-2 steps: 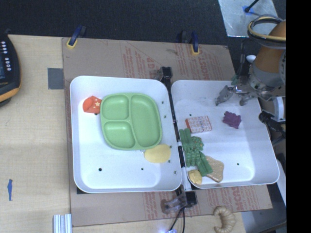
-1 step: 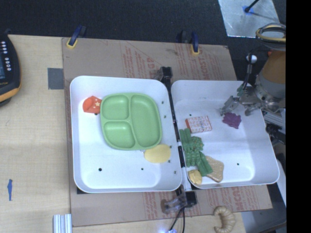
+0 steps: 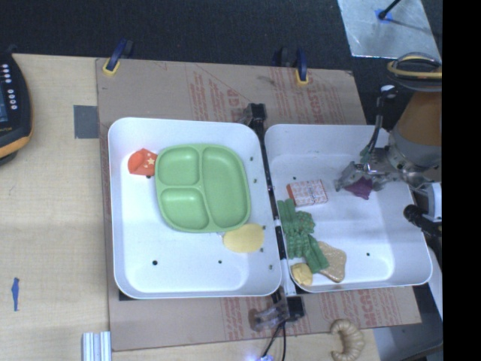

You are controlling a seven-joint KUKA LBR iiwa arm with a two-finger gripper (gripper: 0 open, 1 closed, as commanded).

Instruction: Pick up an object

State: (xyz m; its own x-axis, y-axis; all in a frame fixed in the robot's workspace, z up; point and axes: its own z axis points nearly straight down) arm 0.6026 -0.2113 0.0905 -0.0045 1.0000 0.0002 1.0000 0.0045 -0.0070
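Purple object (image 3: 361,189) — small, crumpled-looking — between the closed fingers of gripper (image 3: 359,179).

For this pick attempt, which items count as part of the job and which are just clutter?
Job:
gripper
purple object at the gripper
right bin

Lying about:
green divided plate
red toy
yellow piece
green leafy toy
patterned card
left bin

A small purple object (image 3: 361,189) lies in the right bin. It sits just beneath the gripper (image 3: 359,176), perhaps touching its fingertips.
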